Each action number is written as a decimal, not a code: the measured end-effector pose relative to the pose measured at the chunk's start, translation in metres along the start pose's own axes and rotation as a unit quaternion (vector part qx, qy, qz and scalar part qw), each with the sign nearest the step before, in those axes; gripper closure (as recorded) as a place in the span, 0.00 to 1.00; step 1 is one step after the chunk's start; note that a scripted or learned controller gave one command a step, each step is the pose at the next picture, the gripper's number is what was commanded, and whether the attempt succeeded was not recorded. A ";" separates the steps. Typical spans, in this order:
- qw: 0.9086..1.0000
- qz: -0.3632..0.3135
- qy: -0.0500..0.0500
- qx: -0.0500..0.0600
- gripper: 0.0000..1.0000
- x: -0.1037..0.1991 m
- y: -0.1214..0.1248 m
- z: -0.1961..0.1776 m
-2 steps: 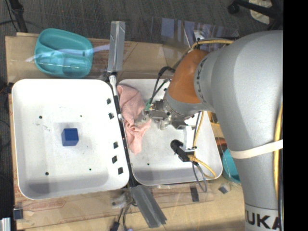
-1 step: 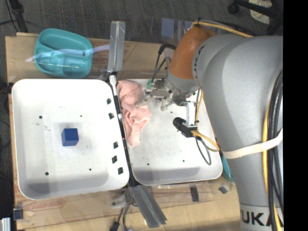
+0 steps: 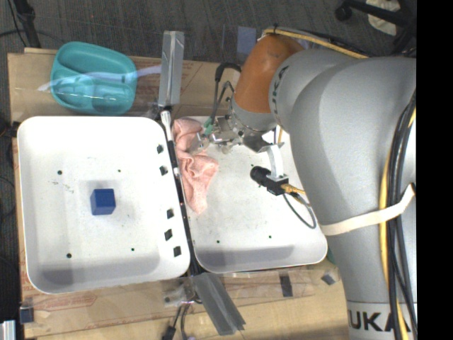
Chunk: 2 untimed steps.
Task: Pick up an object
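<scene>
The pink cloth [image 3: 192,170] lies crumpled in the right bin [image 3: 248,250], bunched along that bin's left wall and reaching from the upper corner down toward the middle. The gripper [image 3: 216,134] sits low over the cloth's upper end, at or just beside the folds there; whether it is spread or closed on the fabric I cannot tell, since the metal parts blur together and the wrist covers much of them. Above the gripper the orange band [image 3: 258,73] wraps the wrist, and the grey arm [image 3: 354,161] fills the right side of the view, covering the right bin's far edge. A black cable connector [image 3: 267,179] hangs from the arm over the bin floor. In the left bin [image 3: 42,261] a small blue cube [image 3: 103,201] rests alone, well apart from the cloth. Beyond the left bin, on the wooden bench [image 3: 28,69], stands a teal plastic container [image 3: 92,76].
</scene>
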<state>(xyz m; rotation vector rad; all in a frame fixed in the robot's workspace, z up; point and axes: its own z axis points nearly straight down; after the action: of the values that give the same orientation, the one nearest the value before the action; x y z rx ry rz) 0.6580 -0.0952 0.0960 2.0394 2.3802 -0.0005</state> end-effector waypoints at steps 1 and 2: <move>0.999 -0.038 0.001 -0.001 0.00 -0.080 -0.020 0.000; 0.996 -0.086 0.003 0.000 0.00 -0.019 -0.024 0.001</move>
<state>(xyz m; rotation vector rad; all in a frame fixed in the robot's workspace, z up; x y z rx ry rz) 0.6377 -0.1175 0.0945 1.8309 2.5499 0.0030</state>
